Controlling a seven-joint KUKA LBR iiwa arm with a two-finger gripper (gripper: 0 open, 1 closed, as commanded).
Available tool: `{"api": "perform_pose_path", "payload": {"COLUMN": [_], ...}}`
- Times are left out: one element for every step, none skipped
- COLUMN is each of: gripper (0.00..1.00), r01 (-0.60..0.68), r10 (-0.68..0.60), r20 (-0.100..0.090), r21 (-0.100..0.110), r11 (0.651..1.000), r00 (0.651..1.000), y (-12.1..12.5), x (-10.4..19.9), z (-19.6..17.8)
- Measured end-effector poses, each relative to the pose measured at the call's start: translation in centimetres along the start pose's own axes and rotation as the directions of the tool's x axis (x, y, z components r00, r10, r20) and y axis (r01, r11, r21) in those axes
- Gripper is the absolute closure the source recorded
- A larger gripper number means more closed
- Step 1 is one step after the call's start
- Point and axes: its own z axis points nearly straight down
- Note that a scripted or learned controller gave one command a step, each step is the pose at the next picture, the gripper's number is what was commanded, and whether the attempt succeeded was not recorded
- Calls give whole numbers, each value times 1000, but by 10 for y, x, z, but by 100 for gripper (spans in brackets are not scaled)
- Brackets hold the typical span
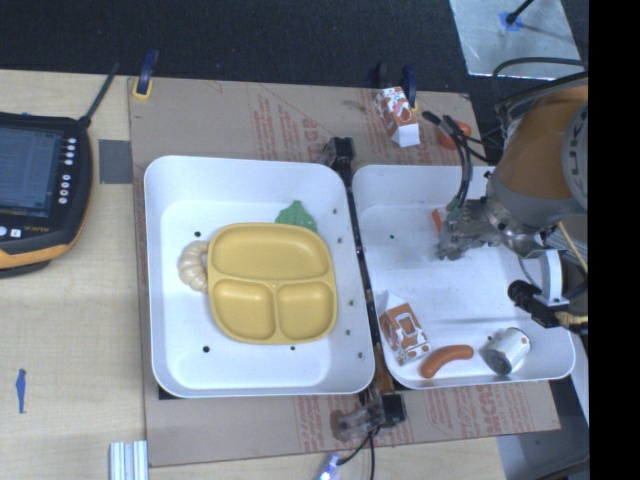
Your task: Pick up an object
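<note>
While the gripper sits over bare bin floor, weigh these points before you let it go on:

Risk: your gripper [452, 240] is low in the right bin [395, 183], near its back part, and the nearest things to pick lie well apart from it along the front wall. I judge that closing where it is would catch nothing.

Cause: the small carton [404, 331], the sausage [446, 360] and the metal cup [506, 351] are all crowded against the front rim. A descent there could strike the wall or push a piece into the corner.

Second risk: the sausage and cup look round, so you may see them roll out from under a pinch.

Fingers: dark and small against the wrist; you cannot tell how far apart they stand. Nothing shows between them, and whether the tips touch the floor is unclear.

Left bin [165, 268]: a yellow divided tray [272, 280] lies flat, with a green piece [297, 214] at its back edge and a pale ridged piece [192, 264] at its left side, both partly hidden.

Outside: another carton [397, 114] stands on the cardboard beyond the bins.
</note>
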Motion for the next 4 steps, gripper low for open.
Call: {"api": "perform_pose_path", "payload": {"gripper": [100, 0, 0, 0], "r01": [0, 0, 2, -1], "r10": [0, 0, -2, 1], "r20": [0, 0, 0, 0], "r21": [-2, -2, -1, -2], "r11": [1000, 1000, 1000, 1000], "r00": [1000, 1000, 1000, 1000], "y": [7, 7, 67, 81], "x": [-56, -55, -11, -80], "z": [-38, -38, -9, 16]}}
